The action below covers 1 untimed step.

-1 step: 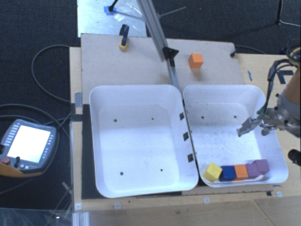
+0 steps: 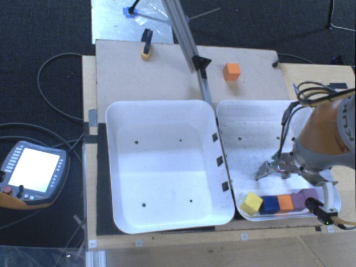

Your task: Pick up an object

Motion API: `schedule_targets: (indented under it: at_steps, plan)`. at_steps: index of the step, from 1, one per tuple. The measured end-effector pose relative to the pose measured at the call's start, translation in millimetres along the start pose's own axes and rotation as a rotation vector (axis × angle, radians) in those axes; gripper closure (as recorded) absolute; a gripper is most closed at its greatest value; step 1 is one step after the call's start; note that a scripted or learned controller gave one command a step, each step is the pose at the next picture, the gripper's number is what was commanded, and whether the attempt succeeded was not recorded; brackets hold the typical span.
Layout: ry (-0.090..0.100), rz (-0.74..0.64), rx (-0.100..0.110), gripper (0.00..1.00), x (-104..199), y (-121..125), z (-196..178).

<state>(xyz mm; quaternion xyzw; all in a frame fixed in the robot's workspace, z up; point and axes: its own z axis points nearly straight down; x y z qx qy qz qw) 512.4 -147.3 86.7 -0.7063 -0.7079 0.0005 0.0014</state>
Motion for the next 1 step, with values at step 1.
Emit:
schedule_targets:
  at_steps: [1]
  plan:
    - [-0.003,0.002,-0.007,0.00,-13.8,-11.4,-41.6]
